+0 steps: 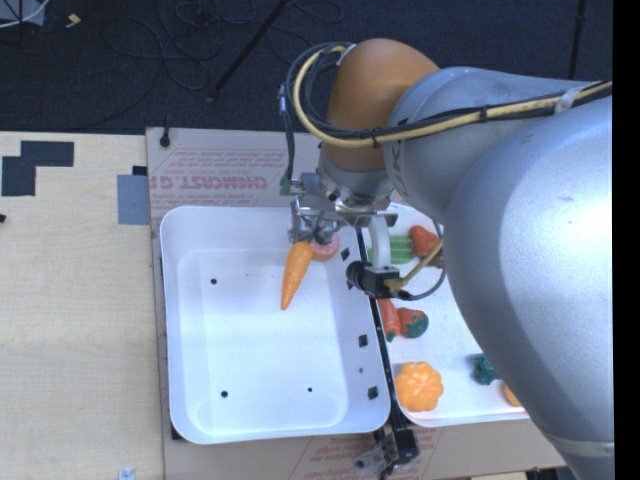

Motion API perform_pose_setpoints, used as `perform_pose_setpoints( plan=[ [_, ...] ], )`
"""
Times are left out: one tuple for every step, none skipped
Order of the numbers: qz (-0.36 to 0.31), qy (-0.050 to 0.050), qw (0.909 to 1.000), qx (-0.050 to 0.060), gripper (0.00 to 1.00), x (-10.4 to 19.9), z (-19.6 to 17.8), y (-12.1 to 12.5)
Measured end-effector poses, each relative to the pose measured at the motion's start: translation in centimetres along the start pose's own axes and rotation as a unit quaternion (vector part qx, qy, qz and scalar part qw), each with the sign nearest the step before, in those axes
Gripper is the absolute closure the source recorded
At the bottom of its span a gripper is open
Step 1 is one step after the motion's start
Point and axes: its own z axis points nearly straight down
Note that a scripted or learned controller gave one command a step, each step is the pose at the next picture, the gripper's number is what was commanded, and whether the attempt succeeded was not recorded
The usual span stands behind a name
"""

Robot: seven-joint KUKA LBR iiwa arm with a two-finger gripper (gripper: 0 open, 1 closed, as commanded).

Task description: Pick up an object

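So, the orange tapered plastic carrot is being dangled over the left white bin, its thick end pinched between the shut fingers of the grey two-finger gripper, its long axis pointing down-left from there.

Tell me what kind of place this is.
Most likely a robotics lab bench for pick-up trials. An industrial arm reaches over two white bins, toy food such as a carrot and a small pumpkin serves as the objects, and loose cables lie behind.
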Motion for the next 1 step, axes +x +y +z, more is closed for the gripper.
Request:
perform_pose_setpoints(
  plan=[
    [0.0, 0.001, 1.0, -0.008, 1.0, 2.35, -17.24, 0.09]
  ],
)
